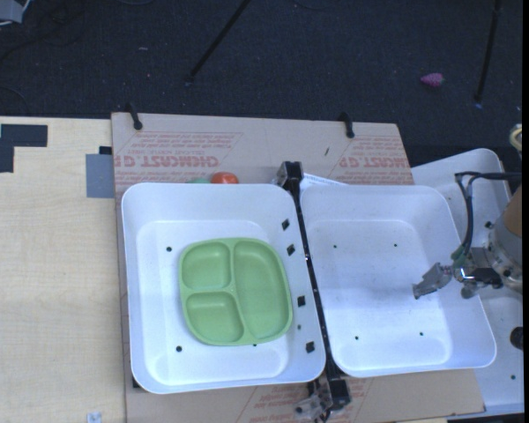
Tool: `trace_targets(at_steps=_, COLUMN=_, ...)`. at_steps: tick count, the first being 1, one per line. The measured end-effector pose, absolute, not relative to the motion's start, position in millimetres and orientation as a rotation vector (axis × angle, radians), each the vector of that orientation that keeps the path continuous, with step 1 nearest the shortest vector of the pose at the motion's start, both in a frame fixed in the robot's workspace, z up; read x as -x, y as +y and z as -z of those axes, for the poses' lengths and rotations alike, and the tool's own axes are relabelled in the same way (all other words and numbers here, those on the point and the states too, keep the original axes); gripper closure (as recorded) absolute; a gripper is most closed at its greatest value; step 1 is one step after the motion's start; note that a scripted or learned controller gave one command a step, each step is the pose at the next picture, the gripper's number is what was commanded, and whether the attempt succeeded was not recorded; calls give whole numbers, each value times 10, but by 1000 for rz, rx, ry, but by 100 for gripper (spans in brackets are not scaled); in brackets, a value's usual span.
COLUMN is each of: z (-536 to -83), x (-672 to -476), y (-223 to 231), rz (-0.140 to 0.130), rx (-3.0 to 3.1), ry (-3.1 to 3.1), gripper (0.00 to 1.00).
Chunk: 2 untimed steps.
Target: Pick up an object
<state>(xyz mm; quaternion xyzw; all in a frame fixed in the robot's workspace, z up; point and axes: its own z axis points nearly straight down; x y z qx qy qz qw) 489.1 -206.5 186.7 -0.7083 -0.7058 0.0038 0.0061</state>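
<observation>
The green plate (236, 291) lies in the left bin (150, 210), well apart from the gripper (434, 280), its state unclear.

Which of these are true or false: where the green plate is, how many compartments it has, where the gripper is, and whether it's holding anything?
1. The green plate lies in the left bin. True.
2. The plate has five compartments. False: three.
3. The gripper is over the right bin's right side. True.
4. The gripper holds the plate. False: the plate lies in the other bin, apart from it.
</observation>
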Motion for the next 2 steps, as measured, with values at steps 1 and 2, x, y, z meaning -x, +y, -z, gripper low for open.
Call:
trace_targets(at_steps=1, z=-1930, x=-4922, y=-2065, rz=-2, rx=2221, ry=-2220, gripper=0)
trace_targets(at_steps=2, z=-1456, x=-4998, y=-2044, rz=-4, rx=2217, ry=-2217, gripper=0)
